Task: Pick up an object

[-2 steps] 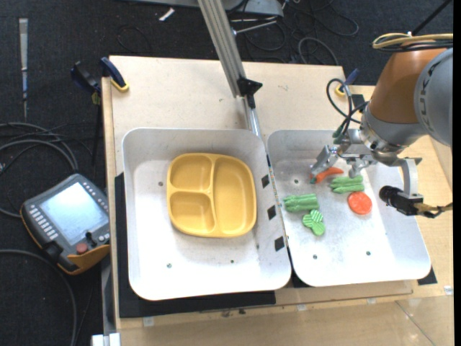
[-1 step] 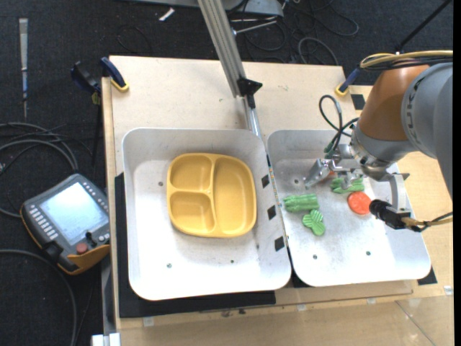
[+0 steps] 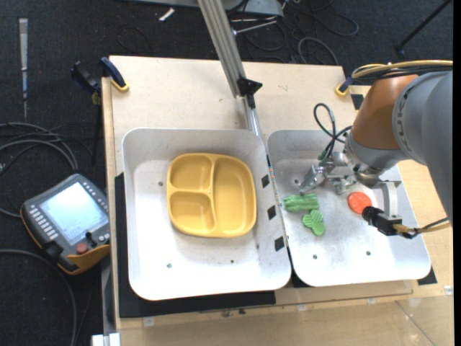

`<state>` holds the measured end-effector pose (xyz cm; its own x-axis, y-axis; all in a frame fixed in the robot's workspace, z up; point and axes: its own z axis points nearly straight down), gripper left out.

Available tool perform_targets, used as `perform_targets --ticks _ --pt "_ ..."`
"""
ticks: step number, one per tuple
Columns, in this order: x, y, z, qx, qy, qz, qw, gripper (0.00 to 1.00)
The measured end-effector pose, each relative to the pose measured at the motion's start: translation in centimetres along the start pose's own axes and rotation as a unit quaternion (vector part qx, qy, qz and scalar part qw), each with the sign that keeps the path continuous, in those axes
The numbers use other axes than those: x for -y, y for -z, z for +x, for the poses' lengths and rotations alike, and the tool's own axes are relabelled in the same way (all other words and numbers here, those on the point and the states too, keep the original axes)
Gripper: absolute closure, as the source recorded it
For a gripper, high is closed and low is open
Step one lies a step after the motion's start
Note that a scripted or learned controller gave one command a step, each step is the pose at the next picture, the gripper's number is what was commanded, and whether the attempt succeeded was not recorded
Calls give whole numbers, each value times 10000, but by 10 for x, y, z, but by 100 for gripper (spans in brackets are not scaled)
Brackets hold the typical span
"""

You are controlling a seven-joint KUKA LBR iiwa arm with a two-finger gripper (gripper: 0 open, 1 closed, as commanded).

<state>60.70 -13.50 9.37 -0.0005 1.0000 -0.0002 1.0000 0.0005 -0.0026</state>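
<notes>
The grey arm [image 3: 410, 121], with its orange band [image 3: 378, 114], reached in from the right over the right bin [image 3: 353, 265], one of two shallow white bins set side by side on the table [image 3: 180, 92]. Its jaws [image 3: 317, 179] hung low over the upper left part of that bin, just above a green toy [image 3: 301, 204]; whether they stood apart or together could not be told from this slanted view, and nothing could be seen between them. A second green toy [image 3: 314, 224] lay touching or just beside the first, a little lower and to the right. An orange piece [image 3: 358, 201] rested near the arm's wrist, to the right of the green toys, beside a black-and-orange fitting [image 3: 382, 220] with a cable running off toward the right. The left bin [image 3: 144, 265] held a yellow plate [image 3: 212, 194] with three compartments, lying flat near the middle. A metal pole [image 3: 225, 38] slanted down toward the gap between the bins. A pendant [image 3: 68, 222] with a lit screen sat on the dark floor at left, among loose cables [image 3: 29, 157].
</notes>
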Motion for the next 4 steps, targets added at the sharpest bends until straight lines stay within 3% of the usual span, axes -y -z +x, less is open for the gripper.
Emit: perform_targets --ticks 1,3,4 --pt "-1 12 0 3 -4 -20 10000 100" --pt "-9 116 -1 6 15 -48 10000 100" --pt "-10 145 0 5 12 -39 10000 100"
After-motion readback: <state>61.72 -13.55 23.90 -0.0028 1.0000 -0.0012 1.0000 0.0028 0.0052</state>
